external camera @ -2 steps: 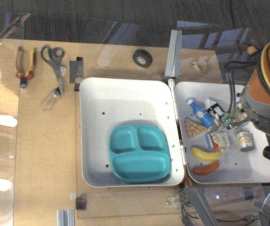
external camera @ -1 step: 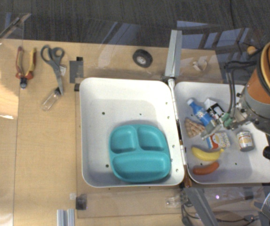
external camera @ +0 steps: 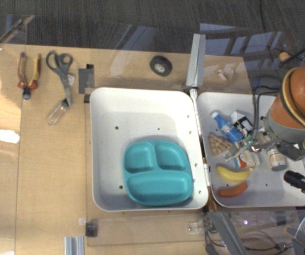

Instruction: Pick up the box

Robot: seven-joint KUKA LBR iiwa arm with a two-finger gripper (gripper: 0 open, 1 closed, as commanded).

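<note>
The box lies just beside the gripper; whether it grips, I cannot tell.

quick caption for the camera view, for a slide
KUKA arm reaching over the right bin of toy food; teal divided tray in the left bin.

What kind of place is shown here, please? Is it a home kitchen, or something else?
Probably a robotics lab or workshop, not a kitchen. A robot arm reaches over two white bins, one holding a teal divided plate, while pliers, scissors and a tape roll lie on the wooden bench.
</note>
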